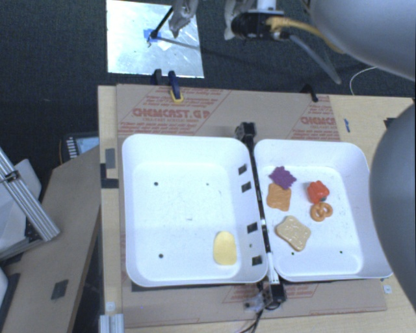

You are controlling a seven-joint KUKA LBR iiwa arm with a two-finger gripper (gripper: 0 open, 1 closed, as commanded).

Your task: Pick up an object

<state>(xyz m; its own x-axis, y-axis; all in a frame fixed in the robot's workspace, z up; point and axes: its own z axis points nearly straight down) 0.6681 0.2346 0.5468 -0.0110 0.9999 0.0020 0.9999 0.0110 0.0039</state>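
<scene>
My arm point(364, 32) crosses the top right corner as a broad grey blur, and another part of it bulges along the right side beside the right bin. My claw point(181, 18) hangs at the top, over a shiny metal sheet point(156, 39) that lies on the dark floor beyond the worktop point(214, 107). It is small and partly cut off by the top edge, so I cannot tell how it is set or whether it has anything in it.

The left bin point(182, 211) has one thing in it: a pale yellow oval piece point(225, 248) near its lower right corner, close to the divide between the bins.

The right bin point(312, 211) has five things gathered in its left and middle part. A purple piece point(282, 175) sits highest, touching an orange slab point(279, 196) just below it. To their right is a red-orange lump point(318, 191), with a small pretzel point(321, 211) just beneath it. A tan bread slice point(293, 233) lies lowest, well apart from the bin's near wall.
</scene>
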